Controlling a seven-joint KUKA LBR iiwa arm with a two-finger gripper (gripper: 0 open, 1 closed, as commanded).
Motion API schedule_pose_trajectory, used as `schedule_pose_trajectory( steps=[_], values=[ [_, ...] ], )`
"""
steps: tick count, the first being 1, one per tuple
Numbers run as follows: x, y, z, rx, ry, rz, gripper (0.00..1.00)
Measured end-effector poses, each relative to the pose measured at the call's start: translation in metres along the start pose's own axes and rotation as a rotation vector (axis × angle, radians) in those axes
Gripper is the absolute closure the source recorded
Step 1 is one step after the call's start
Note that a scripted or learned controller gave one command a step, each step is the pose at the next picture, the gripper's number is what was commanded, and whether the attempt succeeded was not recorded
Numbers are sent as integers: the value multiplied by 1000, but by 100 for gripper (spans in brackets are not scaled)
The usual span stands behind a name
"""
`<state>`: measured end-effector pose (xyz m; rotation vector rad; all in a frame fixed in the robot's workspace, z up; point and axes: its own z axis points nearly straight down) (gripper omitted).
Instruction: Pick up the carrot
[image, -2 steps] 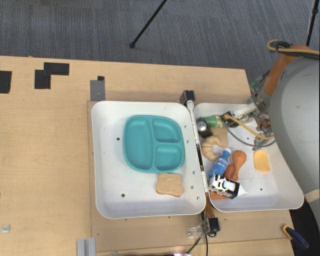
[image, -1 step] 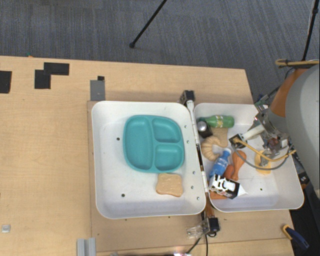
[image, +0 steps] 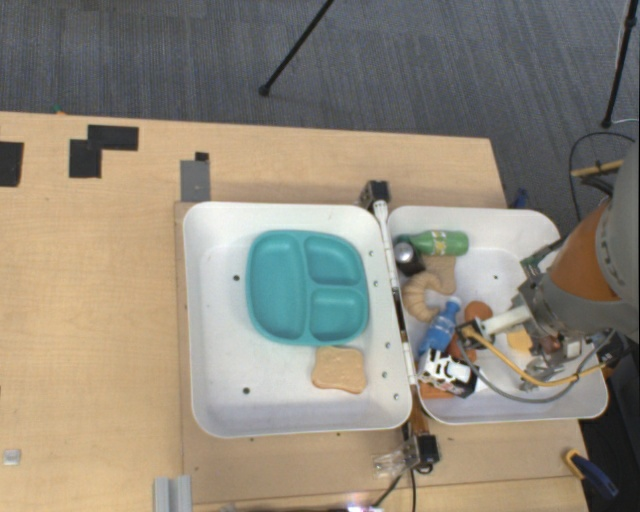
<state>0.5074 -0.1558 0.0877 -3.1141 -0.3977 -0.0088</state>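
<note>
Camera view is looking down on the cluttered right bin (image: 575, 405), with the blue bottle (image: 443, 325) serving as landmark. Nearest, just below that bottle, a black-and-white toy (image: 445, 372) is lying against the bin's front wall. Left of it, across the divider, a toast slice (image: 338, 369) is resting in the left bin (image: 215, 400).

Right of the bottle, the gripper (image: 535, 345) is hanging low over the bin, trailing a yellow cable (image: 500, 355). It is probably sitting there because the target is close. Whether it is open or closed I cannot tell, and nothing is visibly held.

The carrot (image: 478, 311) is showing as a small orange patch just right of the bottle's upper end, between bottle and gripper. It is partly covered, so its long axis is hard to read. It seems to be slanting down-left under the bottle, and which end is the tip is unclear.

Farther back, above the bottle, a tan pastry (image: 425, 292) and a green bottle (image: 435, 242) are crowding the bin.
</note>
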Motion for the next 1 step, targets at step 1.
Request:
schedule_pose_trajectory(
  steps=[1],
  values=[
    [-11,-24,-1,-9,4,-311,0]
  ],
)
